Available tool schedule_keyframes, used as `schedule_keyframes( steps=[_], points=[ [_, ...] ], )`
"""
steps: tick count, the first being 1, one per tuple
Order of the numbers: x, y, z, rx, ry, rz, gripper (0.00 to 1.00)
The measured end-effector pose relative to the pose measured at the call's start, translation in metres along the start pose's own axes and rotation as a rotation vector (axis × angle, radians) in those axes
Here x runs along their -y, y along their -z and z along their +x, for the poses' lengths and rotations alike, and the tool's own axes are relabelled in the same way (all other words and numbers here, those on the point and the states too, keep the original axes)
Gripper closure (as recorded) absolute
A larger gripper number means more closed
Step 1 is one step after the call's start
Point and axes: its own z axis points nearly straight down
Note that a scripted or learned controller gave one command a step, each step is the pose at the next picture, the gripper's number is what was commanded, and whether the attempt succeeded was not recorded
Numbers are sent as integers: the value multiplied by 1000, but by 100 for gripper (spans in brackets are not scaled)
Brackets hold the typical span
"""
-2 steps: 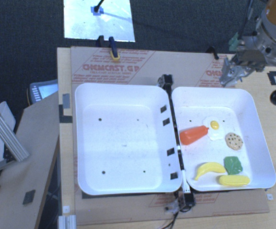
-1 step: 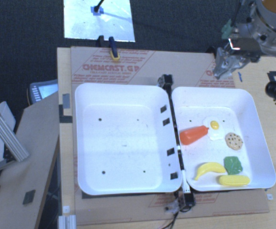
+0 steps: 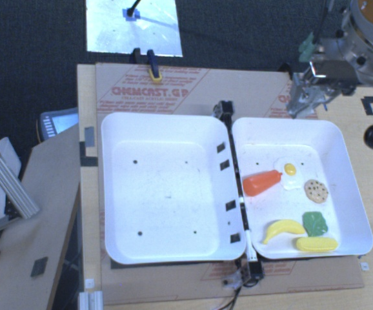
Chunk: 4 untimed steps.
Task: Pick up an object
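Gripper: we are seeing the gripper [image 3: 301, 102] hanging above the far rim of the right bin [image 3: 341, 144], at the end of the grey arm [image 3: 361, 31] coming in from the upper right; its fingers are pointing down and look a little apart, and nothing is sitting between them.
Contact: we are finding it touching no object; all the toys are lying well apart from it, nearer the camera.
Carrot: the orange carrot [image 3: 261, 183] is lying near the divider side of the right bin, tip toward the egg.
Egg: the fried egg [image 3: 290, 173] is lying just beside the carrot's tip.
Cookie: the cookie [image 3: 316, 190] is sitting just right of the egg.
Green piece: a green piece [image 3: 315, 223] is lying below the cookie, touching or nearly touching the yellow items.
Banana: the banana [image 3: 283, 228] is curving along the near part of the bin.
Yellow piece: a yellow oblong piece [image 3: 316, 243] is lying by the near rim.
Left bin: the left bin [image 3: 115, 173] is sitting beside the right one, joined by black clips [image 3: 226, 165].
Surroundings: we are noting a cardboard sheet [image 3: 193, 89] under both bins, a yellow clamp [image 3: 154, 70] at its far edge, and a shiny plate [image 3: 133, 18] beyond.
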Motion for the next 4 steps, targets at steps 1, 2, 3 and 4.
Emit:
schedule_keyframes(
  steps=[1,2,3,4],
  points=[
    [-2,-2,19,1,-2,3,100],
    [-2,-3,56,0,0,3,100],
    [-2,-3,129,-1,4,4,100],
    [-3,9,125,-1,-2,1,100]
  ],
)
